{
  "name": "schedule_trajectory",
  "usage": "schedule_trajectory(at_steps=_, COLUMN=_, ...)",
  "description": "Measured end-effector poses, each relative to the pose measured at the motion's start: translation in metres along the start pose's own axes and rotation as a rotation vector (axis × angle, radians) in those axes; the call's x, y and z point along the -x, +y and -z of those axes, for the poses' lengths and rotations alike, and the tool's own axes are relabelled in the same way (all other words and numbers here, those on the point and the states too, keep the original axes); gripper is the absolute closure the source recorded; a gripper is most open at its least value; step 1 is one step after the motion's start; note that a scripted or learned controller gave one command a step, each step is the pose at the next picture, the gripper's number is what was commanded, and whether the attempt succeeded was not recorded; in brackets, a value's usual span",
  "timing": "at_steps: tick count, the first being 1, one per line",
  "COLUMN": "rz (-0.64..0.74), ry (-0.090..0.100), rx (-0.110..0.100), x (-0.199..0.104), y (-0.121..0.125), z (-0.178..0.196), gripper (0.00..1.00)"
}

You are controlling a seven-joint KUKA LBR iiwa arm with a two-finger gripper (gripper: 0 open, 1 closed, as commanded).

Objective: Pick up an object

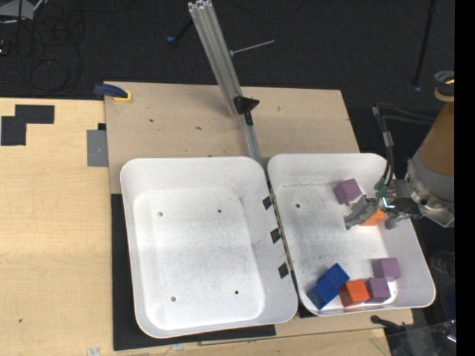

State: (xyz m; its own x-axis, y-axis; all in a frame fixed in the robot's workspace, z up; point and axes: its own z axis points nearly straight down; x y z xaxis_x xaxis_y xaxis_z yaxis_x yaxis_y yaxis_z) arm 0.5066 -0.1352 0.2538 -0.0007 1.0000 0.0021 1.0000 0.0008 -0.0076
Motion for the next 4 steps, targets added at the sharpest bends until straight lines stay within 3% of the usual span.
schedule_trajectory(at_steps=1, rz=-0.004, ry=-0.001, rx=0.005, x=0.001, y=0.001, z=0.002, gripper=0.00)
schedule_trajectory(at_steps=3, rz=-0.001, ry=0.001, rx=-0.003, x=-0.008, y=-0.011, z=-0.114, gripper=0.00)
schedule_trajectory(at_steps=4, rz=-0.003, ry=0.000, rx=0.006, x=-0.008, y=-0.010, z=-0.163, gripper=0.00)
